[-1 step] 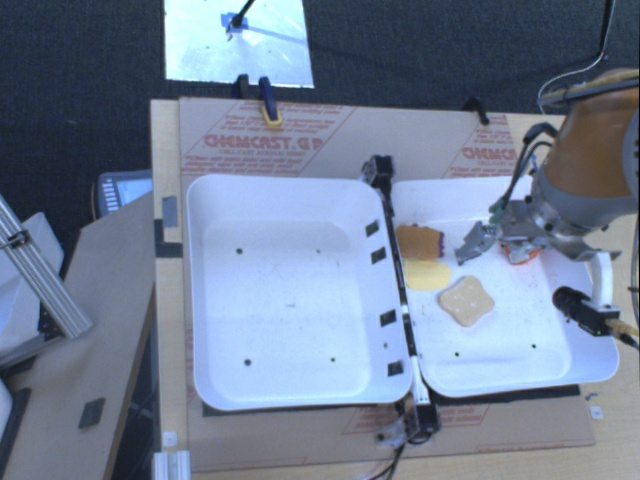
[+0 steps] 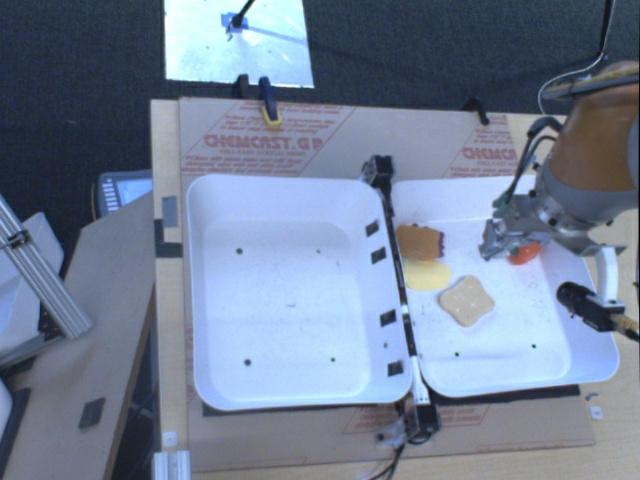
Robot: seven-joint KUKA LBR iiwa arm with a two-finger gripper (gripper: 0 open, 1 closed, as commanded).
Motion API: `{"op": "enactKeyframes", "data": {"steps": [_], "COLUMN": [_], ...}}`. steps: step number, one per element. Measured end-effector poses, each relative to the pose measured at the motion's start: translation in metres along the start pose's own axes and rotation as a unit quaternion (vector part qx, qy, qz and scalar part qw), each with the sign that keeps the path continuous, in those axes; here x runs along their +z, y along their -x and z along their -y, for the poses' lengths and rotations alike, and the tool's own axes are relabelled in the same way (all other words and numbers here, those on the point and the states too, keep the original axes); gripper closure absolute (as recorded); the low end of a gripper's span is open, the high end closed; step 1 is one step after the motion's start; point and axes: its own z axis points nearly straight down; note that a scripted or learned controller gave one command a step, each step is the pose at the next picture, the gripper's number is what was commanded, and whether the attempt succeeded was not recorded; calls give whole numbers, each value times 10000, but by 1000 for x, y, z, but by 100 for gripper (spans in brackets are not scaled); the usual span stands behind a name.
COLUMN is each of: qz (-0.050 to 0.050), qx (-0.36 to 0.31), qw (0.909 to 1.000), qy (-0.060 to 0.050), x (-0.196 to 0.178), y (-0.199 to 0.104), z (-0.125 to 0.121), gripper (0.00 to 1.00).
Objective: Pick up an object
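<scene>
My gripper (image 2: 494,242) hangs low over the right bin (image 2: 540,368), near its back right part. A small red-orange object (image 2: 524,254) lies just to the right of the gripper tip, partly hidden by the wrist; whether it touches the gripper is unclear. To the left sits a brown and orange piece (image 2: 421,241) close to the divider between the bins. A flat yellow piece (image 2: 428,276) lies just in front of it. A beige toast-shaped piece (image 2: 466,301) rests near the bin's middle.
The left bin (image 2: 290,298) stands beside the right one, joined along a clipped divider (image 2: 392,278). The arm's orange band and grey wrist (image 2: 595,158) reach in over the right bin's far right side. A shiny metal sheet (image 2: 238,28) lies behind the bench.
</scene>
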Motion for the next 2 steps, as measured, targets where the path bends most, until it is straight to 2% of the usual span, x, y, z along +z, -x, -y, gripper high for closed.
{"op": "enactKeyframes", "data": {"steps": [1, 2], "qz": [-4, -13], "qx": [-30, -43], "qw": [10000, 10000], "qy": [29, 21], "x": [-82, -130], "y": [-69, -155], "z": [-5, -14], "gripper": [100, 100]}}
